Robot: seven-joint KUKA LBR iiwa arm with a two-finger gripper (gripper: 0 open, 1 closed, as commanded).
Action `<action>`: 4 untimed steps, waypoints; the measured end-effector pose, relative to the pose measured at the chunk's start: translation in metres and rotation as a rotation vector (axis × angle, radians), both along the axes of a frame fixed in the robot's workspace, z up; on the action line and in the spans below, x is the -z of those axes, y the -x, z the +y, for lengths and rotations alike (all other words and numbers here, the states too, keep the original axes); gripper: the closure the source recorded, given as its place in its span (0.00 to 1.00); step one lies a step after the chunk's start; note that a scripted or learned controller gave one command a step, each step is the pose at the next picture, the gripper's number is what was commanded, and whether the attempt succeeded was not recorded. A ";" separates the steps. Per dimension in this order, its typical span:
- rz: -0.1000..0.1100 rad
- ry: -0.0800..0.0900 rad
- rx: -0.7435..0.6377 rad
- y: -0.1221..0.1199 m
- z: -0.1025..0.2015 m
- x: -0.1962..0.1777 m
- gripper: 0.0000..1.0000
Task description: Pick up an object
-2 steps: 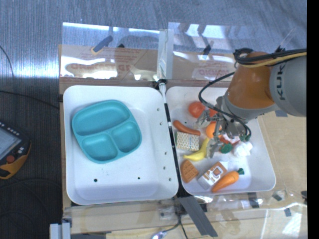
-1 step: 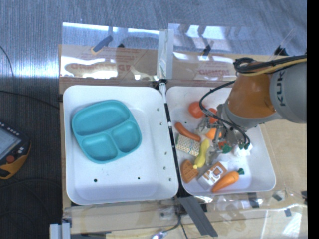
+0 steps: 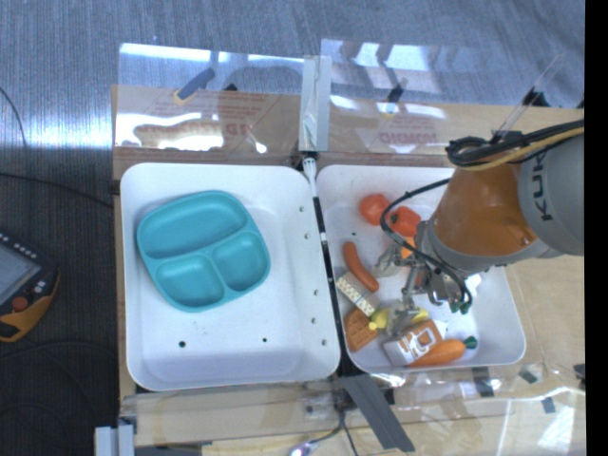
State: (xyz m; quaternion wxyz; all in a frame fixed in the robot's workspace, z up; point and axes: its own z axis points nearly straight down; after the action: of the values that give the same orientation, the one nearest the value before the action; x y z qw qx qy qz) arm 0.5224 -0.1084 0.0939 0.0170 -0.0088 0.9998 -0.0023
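Note:
The right bin [image 3: 494, 304] holds several toy foods. A red piece [image 3: 373, 206] and an orange-red piece [image 3: 408, 220] lie at the back, and a small sausage [image 3: 359, 266] is on the left. Near the front are a pale speckled bar [image 3: 353, 295], a brown waffle-like piece [image 3: 358, 332], a yellow bit [image 3: 380, 320], a white labelled packet [image 3: 415, 338] and a carrot [image 3: 440, 353]. My gripper [image 3: 412, 291] hangs low over the middle of this pile, just above the yellow bit and the packet. The wrist's orange band [image 3: 484, 212] covers the bin's back right.
The left bin [image 3: 285, 340] holds a teal divided plate [image 3: 202, 248] at its back left. A clear plastic wall [image 3: 313, 103] stands behind both bins. A ridge [image 3: 323, 264] separates the two bins. A black cable [image 3: 399, 202] loops beside the wrist.

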 end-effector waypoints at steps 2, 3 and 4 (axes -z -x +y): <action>0.018 -0.007 0.177 -0.112 0.016 0.004 0.00; 0.014 -0.001 0.176 -0.113 0.016 -0.008 1.00; 0.013 -0.014 0.380 -0.034 0.008 0.002 1.00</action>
State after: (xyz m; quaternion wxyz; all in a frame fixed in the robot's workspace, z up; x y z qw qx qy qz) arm 0.5567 -0.1004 0.0920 0.0096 0.1803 0.9836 0.0016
